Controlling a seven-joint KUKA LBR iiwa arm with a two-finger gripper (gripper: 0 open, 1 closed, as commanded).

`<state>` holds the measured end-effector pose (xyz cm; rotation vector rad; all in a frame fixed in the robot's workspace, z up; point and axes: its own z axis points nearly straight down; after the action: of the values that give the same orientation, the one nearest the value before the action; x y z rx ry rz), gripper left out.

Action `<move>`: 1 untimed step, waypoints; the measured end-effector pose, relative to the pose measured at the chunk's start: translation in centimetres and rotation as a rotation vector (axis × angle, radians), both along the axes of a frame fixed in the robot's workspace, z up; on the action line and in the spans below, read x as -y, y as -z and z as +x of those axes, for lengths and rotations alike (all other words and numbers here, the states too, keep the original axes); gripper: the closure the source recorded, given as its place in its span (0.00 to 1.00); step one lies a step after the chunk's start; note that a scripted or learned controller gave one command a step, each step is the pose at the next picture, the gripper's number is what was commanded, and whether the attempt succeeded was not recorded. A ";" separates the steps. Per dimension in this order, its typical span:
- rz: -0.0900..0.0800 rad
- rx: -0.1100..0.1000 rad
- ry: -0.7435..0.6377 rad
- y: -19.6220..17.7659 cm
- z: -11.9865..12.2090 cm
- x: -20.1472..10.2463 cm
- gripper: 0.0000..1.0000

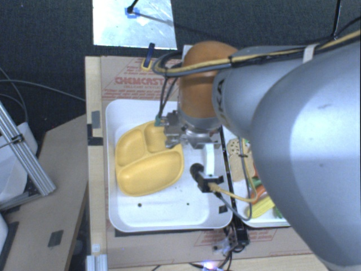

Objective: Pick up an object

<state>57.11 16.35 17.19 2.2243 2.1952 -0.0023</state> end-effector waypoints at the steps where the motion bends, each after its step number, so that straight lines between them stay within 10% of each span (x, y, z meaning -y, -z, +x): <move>1: 0.018 -0.005 -0.020 -14.1 -7.6 -0.9 1.00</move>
<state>49.55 17.21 31.25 2.2136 2.2285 0.0119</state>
